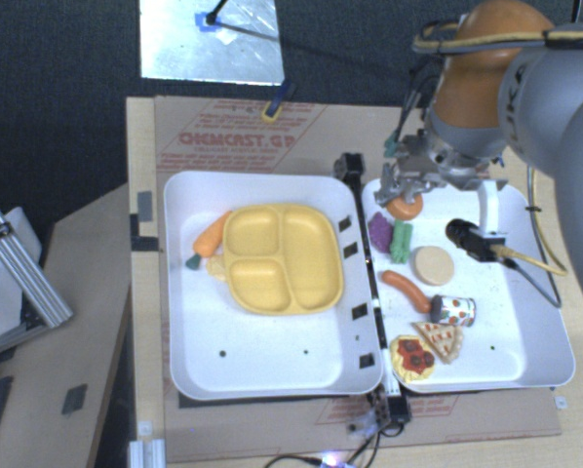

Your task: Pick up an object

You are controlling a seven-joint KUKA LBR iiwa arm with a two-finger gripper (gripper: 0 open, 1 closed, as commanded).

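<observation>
While the gripper (405, 185) hangs low over the far end of the right bin (540, 344), the orange round piece (405, 206) sits right beneath its tips, touching or nearly so — that looks like the chosen target. Whether the fingers are released or clenched on it, I cannot tell; the wrist hardware covers them from this angle.

Just beside the orange piece lie a purple toy (379, 230) and a green stick (401, 240), close enough to get nudged. Further along the bin: a tan disc (432, 264), a sausage (407, 289), a small patterned cup (454, 310), a pizza slice (442, 338) and a round pizza (412, 357).

Over in the left bin (272, 373) a yellow divided plate (275, 258) rests with a carrot (210, 235) tucked against its edge.

My read — this is the grasp step, descent about finished. The next move calls for a firm close on the orange piece, then a straight lift clear of its neighbours.
</observation>
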